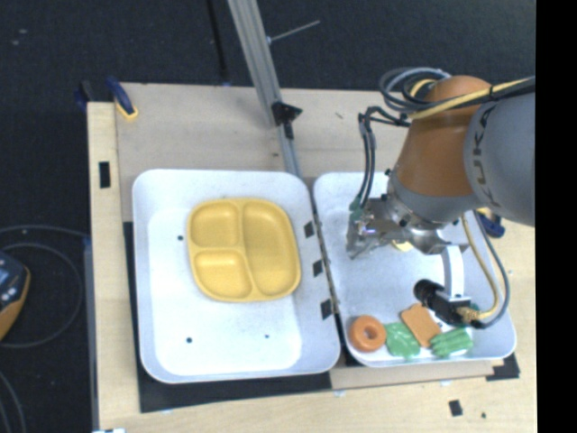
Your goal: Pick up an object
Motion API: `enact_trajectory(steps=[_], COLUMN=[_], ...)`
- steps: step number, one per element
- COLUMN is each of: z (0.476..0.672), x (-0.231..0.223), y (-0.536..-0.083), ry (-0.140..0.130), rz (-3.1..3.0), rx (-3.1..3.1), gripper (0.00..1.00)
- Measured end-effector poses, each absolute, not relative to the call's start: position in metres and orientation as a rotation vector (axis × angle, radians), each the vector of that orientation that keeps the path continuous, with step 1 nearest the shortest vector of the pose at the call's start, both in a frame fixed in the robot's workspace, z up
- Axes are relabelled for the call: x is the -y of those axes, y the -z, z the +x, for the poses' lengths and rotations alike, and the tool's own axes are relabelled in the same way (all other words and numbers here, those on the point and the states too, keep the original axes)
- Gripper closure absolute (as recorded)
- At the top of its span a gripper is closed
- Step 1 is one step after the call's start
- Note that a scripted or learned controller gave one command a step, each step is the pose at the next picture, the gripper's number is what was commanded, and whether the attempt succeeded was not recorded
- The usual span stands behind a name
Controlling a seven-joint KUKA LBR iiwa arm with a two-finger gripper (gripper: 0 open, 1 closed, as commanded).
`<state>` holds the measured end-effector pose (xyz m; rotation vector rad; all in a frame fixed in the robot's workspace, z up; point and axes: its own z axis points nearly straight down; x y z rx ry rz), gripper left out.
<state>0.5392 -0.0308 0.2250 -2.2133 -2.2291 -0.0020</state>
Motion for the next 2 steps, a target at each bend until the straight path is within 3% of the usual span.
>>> enact_trajectory(steps=[2], z=[0.526], x=[-0.076], y=[-0.235], ry=[0.005], rz=[-2.212], rx=[2.231], gripper=[1.00])
